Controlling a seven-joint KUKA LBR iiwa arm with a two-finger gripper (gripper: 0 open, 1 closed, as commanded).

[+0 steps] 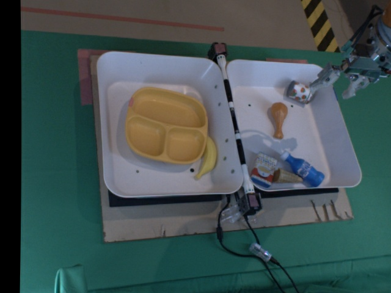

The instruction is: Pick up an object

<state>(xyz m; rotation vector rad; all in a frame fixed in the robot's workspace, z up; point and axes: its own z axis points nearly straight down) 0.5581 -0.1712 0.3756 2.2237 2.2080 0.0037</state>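
Here the claw (346, 84) blurs, arm (374, 38) cut off right.

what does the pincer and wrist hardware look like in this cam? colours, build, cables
The pincer is pale grey metal with slim, angled fingers. Above it sits a blocky light-grey wrist assembly with teal-tinted parts, and thin dark cables or rods run up toward the frame's top right corner. Any markings are too small to tell.

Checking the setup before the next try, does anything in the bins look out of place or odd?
Nothing looks spilled or broken. One oddity: the banana lies outside the yellow divided plate, wedged against its lower right rim in the left bin. The blue bottle lies on its side, crowded into the right bin's near corner.
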